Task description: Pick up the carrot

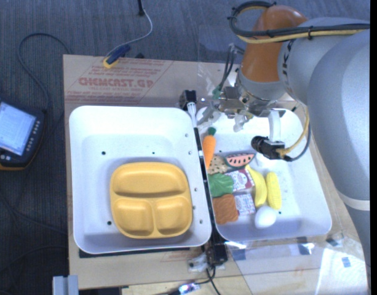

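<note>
your carrot [208, 150] lies green end up against the right bin [311, 208] left wall, just below the gripper [228, 112], which hangs over it, likely lined up to descend; finger spread i cannot tell.

You are looking at a robotics lab. A big grey robot arm [336, 72] reaches over two white bins [90, 134] set on a board [114, 78] printed with a maker's name. A handheld control pad [13, 134] lies on the dark carpet [53, 11], with loose black cables [47, 48] trailing around it.
</note>
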Robot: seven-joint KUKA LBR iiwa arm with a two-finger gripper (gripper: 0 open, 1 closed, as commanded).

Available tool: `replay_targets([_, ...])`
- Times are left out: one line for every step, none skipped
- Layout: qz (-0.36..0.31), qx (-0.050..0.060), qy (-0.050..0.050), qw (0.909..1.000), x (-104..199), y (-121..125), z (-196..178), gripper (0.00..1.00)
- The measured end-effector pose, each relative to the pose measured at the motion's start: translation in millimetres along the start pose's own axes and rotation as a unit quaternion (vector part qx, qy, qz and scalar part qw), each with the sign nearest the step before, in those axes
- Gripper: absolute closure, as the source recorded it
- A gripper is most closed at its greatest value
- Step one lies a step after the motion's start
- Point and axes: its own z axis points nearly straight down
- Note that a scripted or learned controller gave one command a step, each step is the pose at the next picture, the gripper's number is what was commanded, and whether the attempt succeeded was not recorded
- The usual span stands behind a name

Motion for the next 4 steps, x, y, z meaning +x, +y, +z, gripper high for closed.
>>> replay_targets([0.023,0.002,0.001,0.9997,-26.8,-16.4,0.2,0.00])
replay_targets([0.010,0.000,0.001,1.0000,-27.5,18.6,0.2,0.00])
replay_targets([0.026,0.001,0.001,0.9996,-23.5,-18.6,0.3,0.00])
replay_targets([0.022,0.000,0.001,0.9998,-41.9,22.7,0.3,0.00])
